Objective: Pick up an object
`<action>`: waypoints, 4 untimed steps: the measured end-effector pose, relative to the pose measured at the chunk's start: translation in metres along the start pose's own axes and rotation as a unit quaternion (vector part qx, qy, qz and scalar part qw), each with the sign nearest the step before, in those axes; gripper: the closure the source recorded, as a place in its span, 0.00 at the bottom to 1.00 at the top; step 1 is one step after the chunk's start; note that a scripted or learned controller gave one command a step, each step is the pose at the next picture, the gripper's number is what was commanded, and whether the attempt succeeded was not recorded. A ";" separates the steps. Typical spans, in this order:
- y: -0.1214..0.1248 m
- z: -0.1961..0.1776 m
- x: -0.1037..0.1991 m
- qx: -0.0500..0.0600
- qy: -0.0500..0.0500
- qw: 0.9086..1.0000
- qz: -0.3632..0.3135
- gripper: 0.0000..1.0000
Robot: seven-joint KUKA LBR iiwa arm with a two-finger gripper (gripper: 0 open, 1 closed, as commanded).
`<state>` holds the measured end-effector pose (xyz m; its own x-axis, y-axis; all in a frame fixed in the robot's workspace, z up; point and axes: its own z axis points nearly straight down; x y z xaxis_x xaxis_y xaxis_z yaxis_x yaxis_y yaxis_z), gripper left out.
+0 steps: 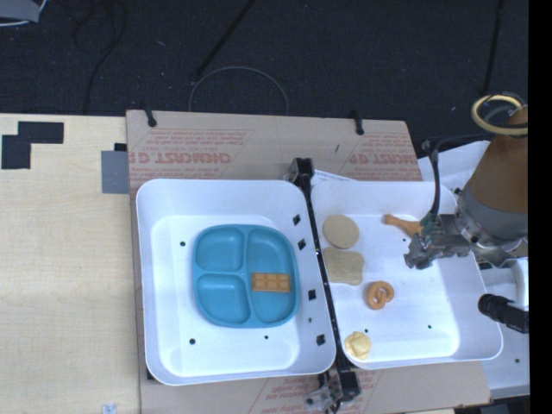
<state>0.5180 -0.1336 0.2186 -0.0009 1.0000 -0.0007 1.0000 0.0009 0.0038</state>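
The right bin [448, 317] holds a round tan biscuit [341, 230], a pale bread slice [345, 267], a small brown pretzel [379, 295] and a yellow lump [358, 345] near its front edge. An orange elongated piece [399, 222] lies toward the back of this bin. My gripper [420, 254] hangs over the right part of the bin, just right of and below the orange piece, and right of the pretzel. Nothing visible is held in it.
In the left bin [164, 317] a blue divided plate [220, 296] carries an orange waffle-like block [271, 282]. A black divider [312, 257] runs between the bins. The arm's wrist [500, 188] rises at the right edge, with a black part [504, 309] beside the bin.
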 end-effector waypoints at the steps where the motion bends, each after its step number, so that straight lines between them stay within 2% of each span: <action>1: 0.001 -0.022 -0.001 0.002 0.000 1.000 0.000 1.00; 2: 0.015 -0.012 0.059 0.004 0.002 1.000 -0.002 1.00; 4: 0.039 -0.018 0.147 0.003 0.001 1.000 -0.002 1.00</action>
<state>0.5570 0.0136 0.2370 -0.0043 1.0000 0.0020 1.0000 0.0043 -0.0023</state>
